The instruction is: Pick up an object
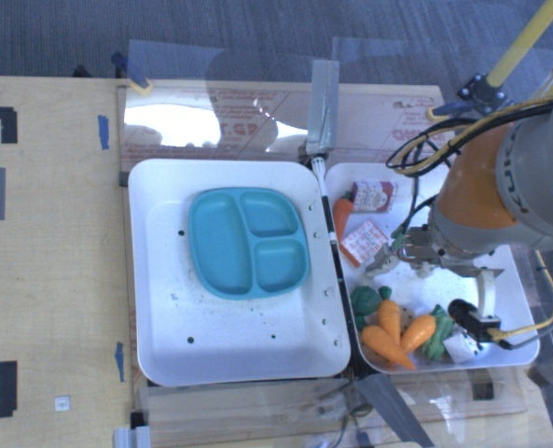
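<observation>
The arm hung over the right bin [523, 292], its gripper [402, 255] low beside a red-and-white packet [365, 241], presumably lining up a grab. I couldn't tell its grip. Toy carrots [388, 329] crowded the near edge; the left bin [155, 278] kept a teal divided plate [248, 241].

Arm [514, 171] enters from the right edge, grey housing with orange band [476, 189] above the wrist, bent downward over the right bin [528, 292]. Black and yellow cables loop above the band. Gripper [402, 255] sits low over the bin's middle; finger position not discernible.
</observation>
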Controlling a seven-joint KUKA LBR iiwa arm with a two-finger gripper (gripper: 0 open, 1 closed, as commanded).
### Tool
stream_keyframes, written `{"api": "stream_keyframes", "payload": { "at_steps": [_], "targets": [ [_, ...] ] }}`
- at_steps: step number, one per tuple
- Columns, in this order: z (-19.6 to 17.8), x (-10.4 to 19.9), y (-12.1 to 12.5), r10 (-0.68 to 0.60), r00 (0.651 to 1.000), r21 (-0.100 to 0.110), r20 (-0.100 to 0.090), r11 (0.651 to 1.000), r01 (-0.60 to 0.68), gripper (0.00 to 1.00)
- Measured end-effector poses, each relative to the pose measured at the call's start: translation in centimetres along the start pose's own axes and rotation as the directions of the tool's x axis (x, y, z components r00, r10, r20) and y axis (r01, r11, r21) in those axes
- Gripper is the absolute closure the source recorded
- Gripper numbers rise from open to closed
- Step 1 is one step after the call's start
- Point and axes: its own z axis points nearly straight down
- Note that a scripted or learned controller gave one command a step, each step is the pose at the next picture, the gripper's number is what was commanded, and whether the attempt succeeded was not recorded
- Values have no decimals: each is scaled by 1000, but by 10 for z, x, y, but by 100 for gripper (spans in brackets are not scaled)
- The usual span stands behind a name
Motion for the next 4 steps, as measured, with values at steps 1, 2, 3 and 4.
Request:
{"api": "stream_keyframes", "payload": {
  "at_steps": [1, 2, 3, 4],
  "targets": [
    [-1, -2, -63, -116, 993, -3, 0, 993, 116, 0],
    [-11, -3, -61, -113, 994, -10, 2, 993, 113, 100],
    [-98, 16, -30, -440, 898, 2, -2, 898, 440, 100],
    [-139, 25, 22, -217, 976, 2, 0, 976, 217, 100]
  ]
}}
